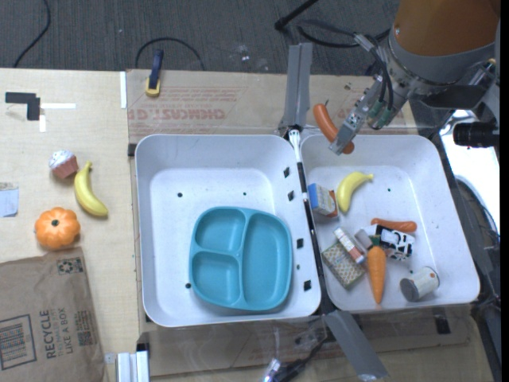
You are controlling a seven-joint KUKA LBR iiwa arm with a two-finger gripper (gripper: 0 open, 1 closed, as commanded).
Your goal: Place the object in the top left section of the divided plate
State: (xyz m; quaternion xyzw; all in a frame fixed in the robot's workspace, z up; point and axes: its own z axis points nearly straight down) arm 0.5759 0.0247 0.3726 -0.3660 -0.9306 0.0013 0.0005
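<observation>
One fixed camera above the bench, slanting down on both white bins [151, 213], arm [445, 22] from the right.

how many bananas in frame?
2. One banana lies in the right bin, near its upper left. The other banana lies outside the bins on the bench at far left, between the cupcake and the small pumpkin.

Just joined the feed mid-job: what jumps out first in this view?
The teal divided plate sits alone in the left bin. The right bin is cluttered with a banana, a carrot and small packages. The arm's tool hangs over that bin's far left corner, beside a hot dog on the rim.
</observation>
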